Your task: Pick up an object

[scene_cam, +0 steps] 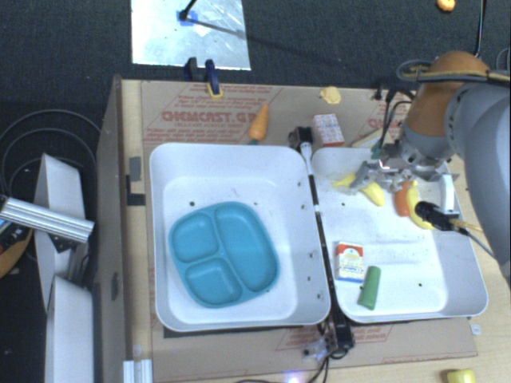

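Grey and orange, the arm (471,102) is reaching in from the right and is bending down over the far part of the right bin (399,306). I am seeing the pincer (387,174) low over that bin, pointing toward its far left corner, just beside a yellow piece (372,195) and near a small yellow one (344,182). I cannot tell if the pincer is wide or narrow. An orange piece (402,199) is lying just right of it. A small box (350,262) and a green block (369,287) are lying nearer, well apart from it. A blue tray (223,252) is sitting in the left bin (200,166).
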Robot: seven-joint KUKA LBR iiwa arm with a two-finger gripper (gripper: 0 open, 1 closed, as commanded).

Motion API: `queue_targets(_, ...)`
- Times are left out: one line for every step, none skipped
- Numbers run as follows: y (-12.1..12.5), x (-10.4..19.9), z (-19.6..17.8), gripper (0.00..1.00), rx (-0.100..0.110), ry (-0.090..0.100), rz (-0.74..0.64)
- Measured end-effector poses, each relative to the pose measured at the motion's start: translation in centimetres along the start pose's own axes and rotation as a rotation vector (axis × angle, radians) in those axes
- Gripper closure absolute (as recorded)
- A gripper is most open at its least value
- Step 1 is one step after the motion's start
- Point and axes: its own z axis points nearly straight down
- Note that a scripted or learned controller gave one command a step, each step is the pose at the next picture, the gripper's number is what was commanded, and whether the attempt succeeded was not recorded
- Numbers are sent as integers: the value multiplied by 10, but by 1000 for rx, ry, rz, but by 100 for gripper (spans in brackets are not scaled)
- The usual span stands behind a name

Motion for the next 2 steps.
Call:
queue_targets(-4, -1, -7, 100, 3, -1, 3)
queue_targets(-6, 50, -58, 100, -37, -8, 5)
